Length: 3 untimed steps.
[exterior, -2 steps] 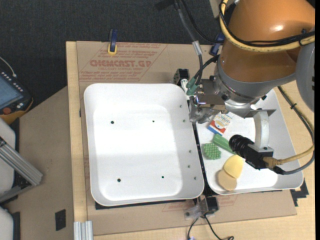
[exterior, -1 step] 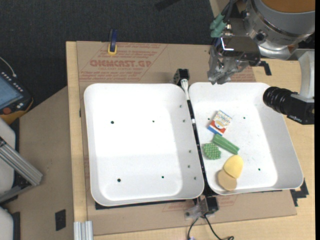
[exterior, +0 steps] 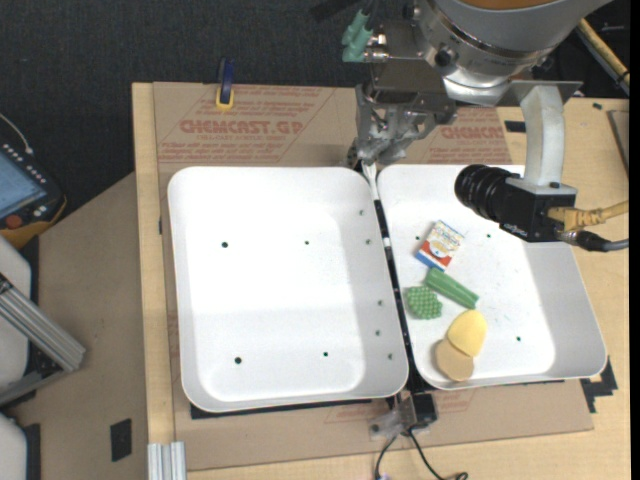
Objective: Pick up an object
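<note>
The right bin [exterior: 545,298] holds a small white, red and blue box [exterior: 440,245], a green piece [exterior: 451,288] beside a round green textured piece [exterior: 424,303], and a yellow and tan object [exterior: 461,344] near the front rim. My gripper [exterior: 385,148] hangs above the far edge of the bench where the two bins meet, well behind these objects. I see nothing between its fingers, and their spread is unclear against the clutter.
The left bin [exterior: 270,288] sits beside the right one, sharing a dark divider edge. A black cylindrical camera unit [exterior: 505,200] juts over the right bin's far right side. A blue and yellow clamp [exterior: 226,86] stands at the cardboard's far left.
</note>
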Each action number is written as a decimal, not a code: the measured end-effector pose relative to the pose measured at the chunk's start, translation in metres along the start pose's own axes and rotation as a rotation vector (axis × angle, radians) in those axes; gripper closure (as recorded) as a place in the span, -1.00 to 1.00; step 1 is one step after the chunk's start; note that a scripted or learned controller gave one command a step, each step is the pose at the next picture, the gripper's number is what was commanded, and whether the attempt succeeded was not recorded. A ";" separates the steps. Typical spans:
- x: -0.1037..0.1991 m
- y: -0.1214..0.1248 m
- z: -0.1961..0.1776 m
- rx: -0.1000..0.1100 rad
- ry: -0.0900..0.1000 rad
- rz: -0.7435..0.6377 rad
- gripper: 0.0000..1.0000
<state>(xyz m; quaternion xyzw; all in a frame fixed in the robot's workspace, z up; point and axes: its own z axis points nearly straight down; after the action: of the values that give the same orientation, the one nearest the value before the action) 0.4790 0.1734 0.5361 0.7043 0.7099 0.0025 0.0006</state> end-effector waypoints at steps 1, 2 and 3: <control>0.048 0.000 0.002 0.003 -0.001 0.002 1.00; 0.045 0.001 0.001 0.002 -0.002 0.007 -1.00; 0.049 0.114 0.036 0.007 -0.005 0.012 -1.00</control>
<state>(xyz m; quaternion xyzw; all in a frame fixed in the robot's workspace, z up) 0.5931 0.2235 0.5006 0.7085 0.7057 -0.0017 0.0002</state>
